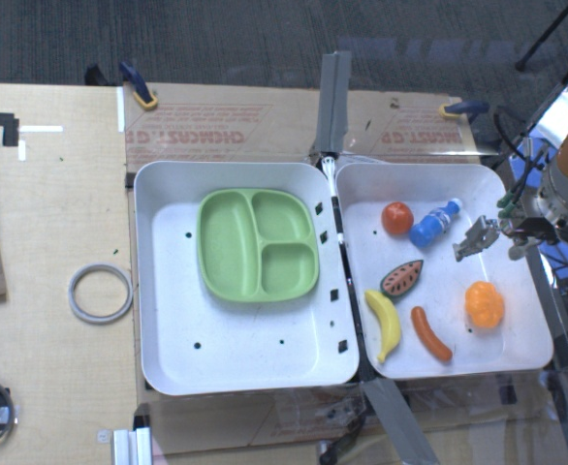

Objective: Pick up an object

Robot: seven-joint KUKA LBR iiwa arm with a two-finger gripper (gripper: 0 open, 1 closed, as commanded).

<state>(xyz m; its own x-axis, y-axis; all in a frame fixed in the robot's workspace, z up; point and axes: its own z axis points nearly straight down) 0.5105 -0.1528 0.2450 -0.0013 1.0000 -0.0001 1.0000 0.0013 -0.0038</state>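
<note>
Camera view: at right of frame, the gripper (480,236), fingers spread and holding nothing, hovers beside a small blue bottle (434,223) with a white cap.

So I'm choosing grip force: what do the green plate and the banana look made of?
Green plate: likely hard plastic, with an even matte colour and moulded compartments. Banana: probably a plastic toy, uniformly yellow with a slight sheen; its hardness can't be judged.
</note>
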